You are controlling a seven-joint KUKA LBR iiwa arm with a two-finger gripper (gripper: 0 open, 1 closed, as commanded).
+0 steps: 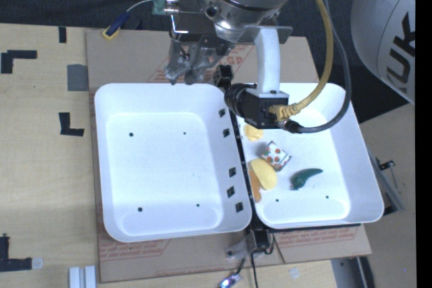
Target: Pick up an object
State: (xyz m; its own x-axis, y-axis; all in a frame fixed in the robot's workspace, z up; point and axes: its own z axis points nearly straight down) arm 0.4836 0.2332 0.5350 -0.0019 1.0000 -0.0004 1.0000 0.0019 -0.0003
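Camera view has the gripper hanging above the left bin's far rim, can't tell its state. The objects sit in the right bin: I'd center over the yellow piece before dropping.

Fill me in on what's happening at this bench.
A grey KUKA arm reaches in over two white bins to pick something up. Its end effector sits above the far rim of the left bin, with nothing seen in it. The right bin holds a yellow piece, a green piece and a small patterned object.
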